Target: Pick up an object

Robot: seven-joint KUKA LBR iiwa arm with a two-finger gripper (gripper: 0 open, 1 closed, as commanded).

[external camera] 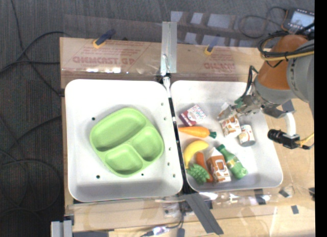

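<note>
Two shallow white bins are seen side by side on the bench. In the left bin (pixel 76 128) a green divided plate (pixel 126 141) is set near the middle, its three compartments facing up. In the right bin (pixel 271 174) a cluster of toy food is gathered. Nearest the dividing wall, a small pink-and-white packet (pixel 194 113) is noted, and just below it an orange carrot (pixel 194 132) is laid crosswise, its green end pointing right. Below the carrot a yellow banana (pixel 193 150) is curved, with a leafy green piece (pixel 196 172) at the bin's lower edge, touching a red item beside it. A brown-and-white carton (pixel 219 169) is lodged against a green bottle (pixel 232 162), which is tilted toward the lower right. Higher up, a small brown-and-white box (pixel 230 125) is seen, and just right of it a small can (pixel 247 135) lies on its side. The gripper (pixel 236 107) is lowered over the upper right of this bin, just above the small box; whether anything is held, or how the jaws stand, cannot be told. The grey arm with its orange band (pixel 276 75) is extended in from the right.
</note>
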